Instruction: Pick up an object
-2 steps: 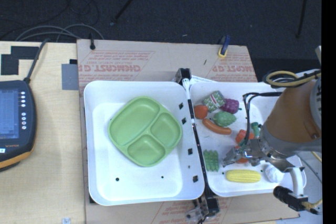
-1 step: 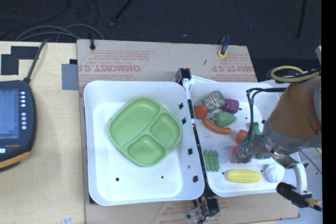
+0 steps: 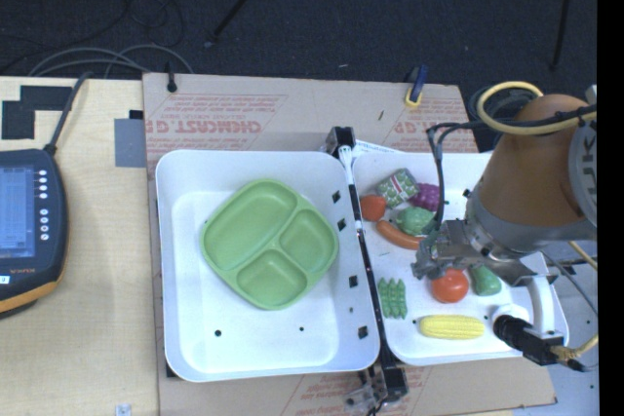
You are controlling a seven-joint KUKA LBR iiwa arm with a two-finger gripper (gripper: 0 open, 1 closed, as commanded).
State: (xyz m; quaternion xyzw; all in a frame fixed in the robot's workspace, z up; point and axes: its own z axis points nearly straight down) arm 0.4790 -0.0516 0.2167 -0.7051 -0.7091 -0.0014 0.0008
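Gripper [image 3: 436, 260] beside one tomato [image 3: 449, 286], fingers unclear.

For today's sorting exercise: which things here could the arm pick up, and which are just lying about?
Job:
round red tomato
yellow corn cob
green pea pods
orange carrot
gripper

Lying about:
green divided plastic plate
handheld control pendant
blue clamp
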